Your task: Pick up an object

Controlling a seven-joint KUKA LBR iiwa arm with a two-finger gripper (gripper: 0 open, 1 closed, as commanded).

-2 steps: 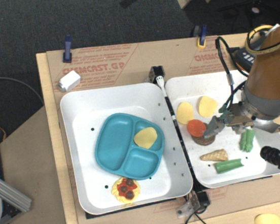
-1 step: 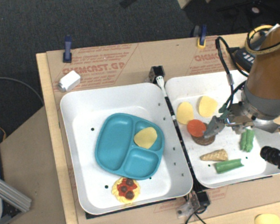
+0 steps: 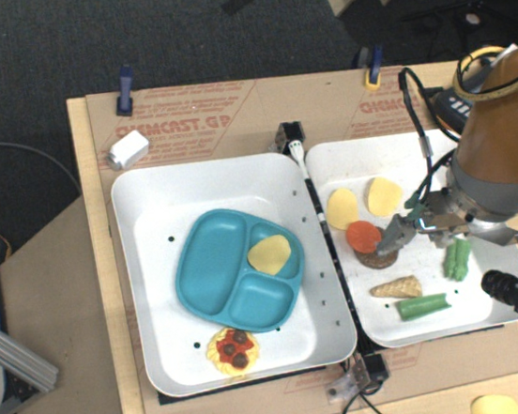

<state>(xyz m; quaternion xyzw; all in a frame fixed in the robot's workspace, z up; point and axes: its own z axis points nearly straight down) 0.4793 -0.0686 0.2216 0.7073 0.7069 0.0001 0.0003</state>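
One arm [image 3: 501, 136] slants into right bin [image 3: 417, 327]; claw [image 3: 388, 241] over brown item [image 3: 375, 257], grip state unclear.

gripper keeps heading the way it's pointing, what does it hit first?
Probably the red tomato: the gripper points left at it and looks nearly touching. Depth is unclear from above, so it may pass over.

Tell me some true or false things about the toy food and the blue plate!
1. A pale yellow piece lies on the blue plate. True.
2. The blue plate sits in the right bin. False: it sits in the left bin.
3. The little pizza lies on the plate. False: it lies on the bin floor, beside the plate.
4. The red piece is in the right bin. True.
5. The cone is in the right bin. True.
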